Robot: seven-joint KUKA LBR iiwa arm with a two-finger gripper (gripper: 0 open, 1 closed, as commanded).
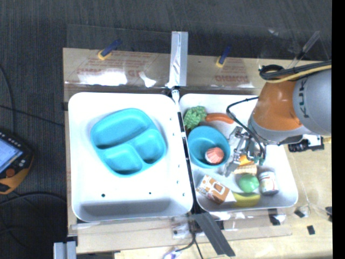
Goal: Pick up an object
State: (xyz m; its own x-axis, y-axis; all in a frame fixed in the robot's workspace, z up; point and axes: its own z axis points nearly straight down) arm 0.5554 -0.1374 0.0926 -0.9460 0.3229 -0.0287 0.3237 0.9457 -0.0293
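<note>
Objects crowd the right bin, lower right of frame: one blue bowl holding a red-white item, broccoli, carrot, carton, green ball, jar. Tool sits among them; grip undeterminable. Left bin holds one blue divided tray.

Crowded across the right white bin: round blue bowl against its left wall, small jar and green ball near front edge.
</note>
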